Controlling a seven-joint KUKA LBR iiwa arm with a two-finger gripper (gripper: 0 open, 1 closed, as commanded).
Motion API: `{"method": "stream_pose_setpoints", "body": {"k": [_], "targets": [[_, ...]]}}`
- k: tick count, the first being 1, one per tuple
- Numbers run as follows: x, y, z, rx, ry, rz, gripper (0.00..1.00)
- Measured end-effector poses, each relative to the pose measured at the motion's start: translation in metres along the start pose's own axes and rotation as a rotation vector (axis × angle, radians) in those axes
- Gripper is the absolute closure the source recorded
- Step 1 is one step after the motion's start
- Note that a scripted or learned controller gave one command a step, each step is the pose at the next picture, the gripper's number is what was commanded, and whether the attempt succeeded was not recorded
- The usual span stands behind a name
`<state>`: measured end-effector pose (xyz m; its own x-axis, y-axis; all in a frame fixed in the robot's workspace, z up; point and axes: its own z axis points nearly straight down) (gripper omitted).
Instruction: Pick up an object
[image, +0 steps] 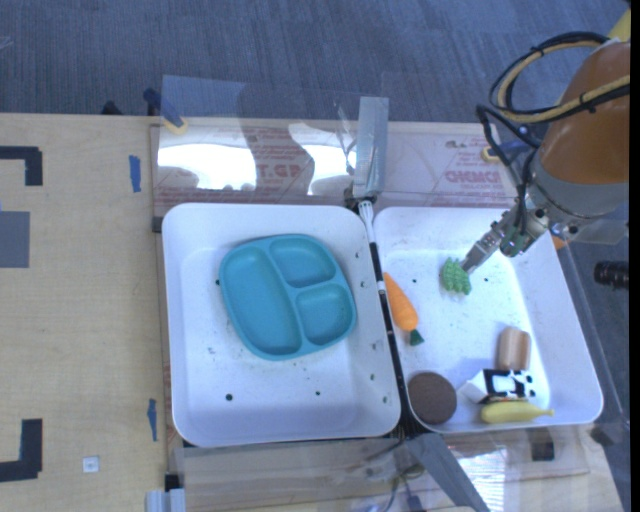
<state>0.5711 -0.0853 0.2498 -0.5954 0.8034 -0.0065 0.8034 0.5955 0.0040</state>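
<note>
Blue-grey carpet lies beyond a pale wooden bench bearing two white bins side by side. From two o'clock the arm slants down into the right bin, its gripper lowered just above a green broccoli toy. Whether it touches the toy is too small to make out, and I cannot tell how the fingers stand. That bin also holds a carrot at its nine o'clock edge, a brown disc at seven o'clock, and a bread-like piece, a black-and-white toy and a banana clustered at five o'clock. In the left bin sits a blue divided plate.
</note>
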Motion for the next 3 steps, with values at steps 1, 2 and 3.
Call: {"method": "stream_pose_setpoints", "body": {"k": [1, 2, 3], "targets": [[-0.010, 0.050, 0.068, 0.005, 0.006, 0.175, 1.00], [0.005, -0.018, 0.029, 0.001, 0.003, 0.048, 1.00], [0.016, 0.051, 0.023, 0.000, 0.005, 0.108, 1.00]]}}
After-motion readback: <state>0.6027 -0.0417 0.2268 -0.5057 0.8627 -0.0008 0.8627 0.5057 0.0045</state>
